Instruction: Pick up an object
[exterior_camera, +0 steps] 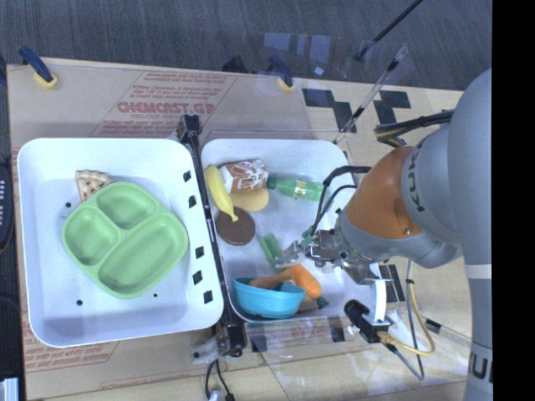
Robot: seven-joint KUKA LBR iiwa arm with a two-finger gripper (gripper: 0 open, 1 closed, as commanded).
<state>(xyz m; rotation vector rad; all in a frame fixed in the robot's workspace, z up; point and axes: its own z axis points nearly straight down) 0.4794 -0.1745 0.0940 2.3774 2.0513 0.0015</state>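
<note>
My tool (pixel 298 253) sits low in the right bin (pixel 328 154), just above the carrot (pixel 301 279) at lower centre; I cannot tell how it stands. The carrot leans on the blue bowl (pixel 266 299) beside a green stick (pixel 270 249), so I may nudge it away or snag the rim.

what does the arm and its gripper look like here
The arm is thick, rounded and light grey, with a glossy orange band above the wrist. Black cables loop along the orange section. The gripper is a small dark metallic assembly. A black and white fitting with a yellow cable sits below the wrist.
</note>
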